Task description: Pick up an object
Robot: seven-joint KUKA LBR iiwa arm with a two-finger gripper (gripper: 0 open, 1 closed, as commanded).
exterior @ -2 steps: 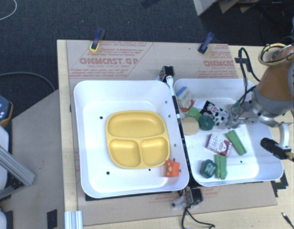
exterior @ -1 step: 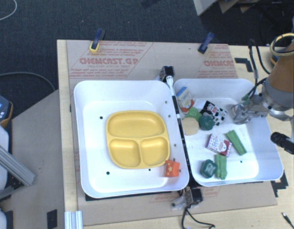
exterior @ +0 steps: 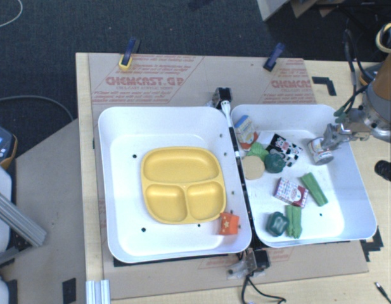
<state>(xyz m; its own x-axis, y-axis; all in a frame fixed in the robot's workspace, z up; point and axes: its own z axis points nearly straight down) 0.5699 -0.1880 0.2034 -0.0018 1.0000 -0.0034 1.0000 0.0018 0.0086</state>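
Observation:
My gripper (exterior: 320, 149) is over the upper right part of the right bin (exterior: 357, 195), reaching in from the right. It hangs just right of a black-and-white item (exterior: 284, 147). A dark green ball (exterior: 275, 163), a tan disc (exterior: 253, 168) and a small bottle (exterior: 246, 130) lie further left. A red-and-white packet (exterior: 291, 192) and a green block (exterior: 314, 189) lie below the gripper, apart from it. A green bar (exterior: 294, 221) and a dark teal piece (exterior: 277, 222) sit near the bin's front edge.
The left bin (exterior: 119, 144) holds a yellow divided plate (exterior: 182, 183) and a small orange object (exterior: 229, 223) at its front right corner. A black divider with a clamp (exterior: 222, 97) runs between the bins. Cables hang at the upper right.

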